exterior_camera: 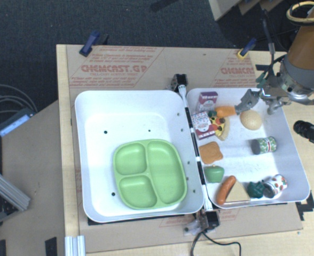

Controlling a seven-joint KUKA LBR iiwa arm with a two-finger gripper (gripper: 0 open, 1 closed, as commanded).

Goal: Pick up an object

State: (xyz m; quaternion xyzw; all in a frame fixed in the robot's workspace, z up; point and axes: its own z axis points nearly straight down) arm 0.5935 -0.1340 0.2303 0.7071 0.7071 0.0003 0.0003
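Observation:
My gripper hangs over the far right part of the right bin, its two grey fingers spread apart and open with nothing between them. Just below it lies a round beige ball. Nearby lie an orange piece, a pizza slice, a white and red packet and a purple box. Further forward are a green can, a toast slice, a green block, a sausage, a dark green toy and a white and red toy.
The left bin holds a light green divided plate. Black clips sit where the two bins meet. The arm's orange band rises at the top right. Blue clamps hold the cardboard sheet at the back.

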